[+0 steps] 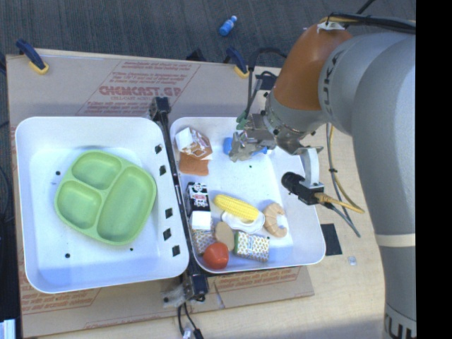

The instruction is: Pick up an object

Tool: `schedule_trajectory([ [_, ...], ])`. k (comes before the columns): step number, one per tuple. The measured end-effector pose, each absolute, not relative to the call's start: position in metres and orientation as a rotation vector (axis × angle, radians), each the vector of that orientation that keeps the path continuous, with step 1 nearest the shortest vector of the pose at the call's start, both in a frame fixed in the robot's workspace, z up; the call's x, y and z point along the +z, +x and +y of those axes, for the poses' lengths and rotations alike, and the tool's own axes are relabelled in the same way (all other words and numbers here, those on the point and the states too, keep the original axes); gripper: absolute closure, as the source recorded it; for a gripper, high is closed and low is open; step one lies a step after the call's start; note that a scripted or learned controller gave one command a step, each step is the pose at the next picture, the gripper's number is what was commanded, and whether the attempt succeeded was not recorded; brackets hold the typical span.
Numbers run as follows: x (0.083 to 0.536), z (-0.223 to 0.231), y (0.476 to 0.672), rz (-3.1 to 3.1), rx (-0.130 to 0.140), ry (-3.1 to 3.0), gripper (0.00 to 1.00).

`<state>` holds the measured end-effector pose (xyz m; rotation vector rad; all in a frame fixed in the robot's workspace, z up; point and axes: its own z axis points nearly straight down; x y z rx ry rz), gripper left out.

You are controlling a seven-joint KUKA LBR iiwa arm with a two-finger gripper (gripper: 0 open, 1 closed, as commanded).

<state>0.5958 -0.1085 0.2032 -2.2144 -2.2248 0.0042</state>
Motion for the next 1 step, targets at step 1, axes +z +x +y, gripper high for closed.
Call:
schedule_trajectory([
  [1, 0.1917, -0.0251, 0.5722, -2.23, 0.004, -2.21, 1.0],
])
